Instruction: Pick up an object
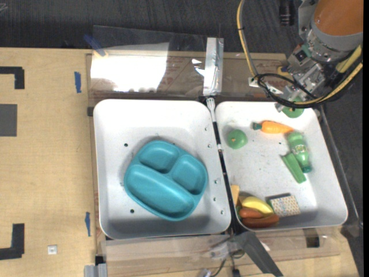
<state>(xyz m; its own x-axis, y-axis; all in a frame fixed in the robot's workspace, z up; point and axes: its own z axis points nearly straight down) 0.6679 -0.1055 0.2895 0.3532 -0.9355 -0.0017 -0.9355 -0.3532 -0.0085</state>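
Observation:
My gripper (292, 100) hangs over the far edge of the right bin (328, 172), below the orange band of the arm. A small green round thing (293, 111) sits right under its tip, touching or nearly so; I cannot see whether it is gripped. In the right bin lie an orange carrot (273, 127), a green ball-like fruit (236, 138) and a green bottle (297, 156). A yellow banana (256, 203), a reddish sausage (258, 214) and a small patterned block (284, 204) are at its near edge.
The left bin (109, 126) holds a teal divided plate (167, 178). A clear plastic sheet (155, 68) and a silvery strip (213, 65) lie behind the bins. Black and yellow cables (253, 51) loop beside the arm.

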